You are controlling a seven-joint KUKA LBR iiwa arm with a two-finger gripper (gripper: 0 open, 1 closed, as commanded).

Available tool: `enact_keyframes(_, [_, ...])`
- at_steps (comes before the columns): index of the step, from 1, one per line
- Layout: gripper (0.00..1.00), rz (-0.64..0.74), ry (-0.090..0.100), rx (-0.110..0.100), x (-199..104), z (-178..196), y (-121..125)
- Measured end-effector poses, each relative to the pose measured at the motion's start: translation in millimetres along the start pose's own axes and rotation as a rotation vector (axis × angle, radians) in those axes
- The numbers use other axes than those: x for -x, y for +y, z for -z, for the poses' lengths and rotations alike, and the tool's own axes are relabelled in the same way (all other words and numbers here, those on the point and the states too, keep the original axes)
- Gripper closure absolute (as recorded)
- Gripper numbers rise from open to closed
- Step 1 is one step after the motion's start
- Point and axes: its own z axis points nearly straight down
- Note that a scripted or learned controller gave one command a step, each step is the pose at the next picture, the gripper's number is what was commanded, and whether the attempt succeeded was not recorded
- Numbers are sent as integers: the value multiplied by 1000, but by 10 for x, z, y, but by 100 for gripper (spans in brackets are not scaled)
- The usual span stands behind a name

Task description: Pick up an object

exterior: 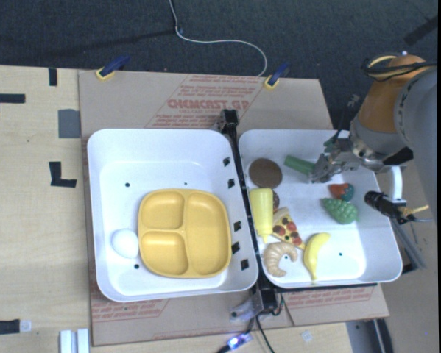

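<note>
Cardboard under the bins carries red print, reading roughly "CHEMCAST GP". The left bin holds a white egg touching a yellow tray with three compartments. The right bin holds a brown disc, a yellow block, a pizza slice, a croissant, a banana, a green piece, a strawberry and green grapes. The gripper hangs low beside the green piece; whether its jaws are spread or closed cannot be told.
</note>
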Motion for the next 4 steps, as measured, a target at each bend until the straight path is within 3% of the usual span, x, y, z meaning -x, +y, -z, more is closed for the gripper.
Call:
enact_keyframes(3, [100,-3,2,3,-125,1305,0])
enact_keyframes(4, [100,2,4,-1,-734,1321,-186])
